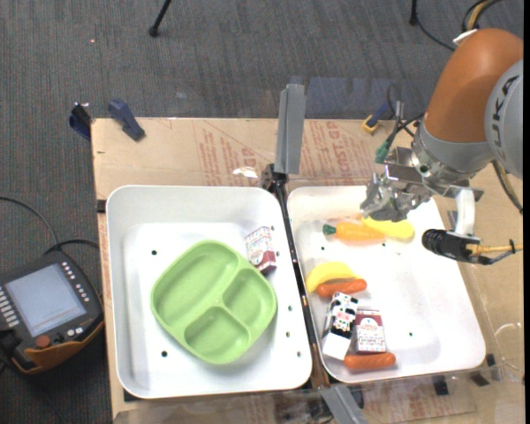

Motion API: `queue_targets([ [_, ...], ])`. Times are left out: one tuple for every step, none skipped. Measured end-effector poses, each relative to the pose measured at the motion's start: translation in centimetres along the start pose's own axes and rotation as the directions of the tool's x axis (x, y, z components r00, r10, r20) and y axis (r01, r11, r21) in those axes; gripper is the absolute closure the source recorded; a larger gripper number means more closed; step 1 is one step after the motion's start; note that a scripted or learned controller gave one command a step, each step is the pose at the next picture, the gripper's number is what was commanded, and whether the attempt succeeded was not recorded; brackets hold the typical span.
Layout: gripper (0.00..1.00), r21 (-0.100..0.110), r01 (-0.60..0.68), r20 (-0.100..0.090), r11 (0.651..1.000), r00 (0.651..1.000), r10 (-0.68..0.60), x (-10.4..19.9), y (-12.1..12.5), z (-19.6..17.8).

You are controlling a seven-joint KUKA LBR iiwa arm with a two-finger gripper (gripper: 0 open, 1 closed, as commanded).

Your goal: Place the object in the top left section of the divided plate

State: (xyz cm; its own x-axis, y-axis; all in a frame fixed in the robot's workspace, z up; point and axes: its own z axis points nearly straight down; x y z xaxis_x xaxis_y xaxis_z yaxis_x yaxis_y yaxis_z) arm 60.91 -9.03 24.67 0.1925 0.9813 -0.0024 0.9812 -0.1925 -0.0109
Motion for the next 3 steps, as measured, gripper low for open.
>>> queue_targets([
  [1.00, 0.000, -0.080, 0.000, 0.997, 0.997, 0.080, 6.5, -4.5, 3.2],
  [1.00, -0.001, 0.434, 0.001, 0.901, 0.901, -0.434, 12.4, -9.9, 3.6],
  [0.00, -0.001, 0.432, 0.001, 0.902, 0.902, -0.432, 12.3, -9.8, 3.6],
])
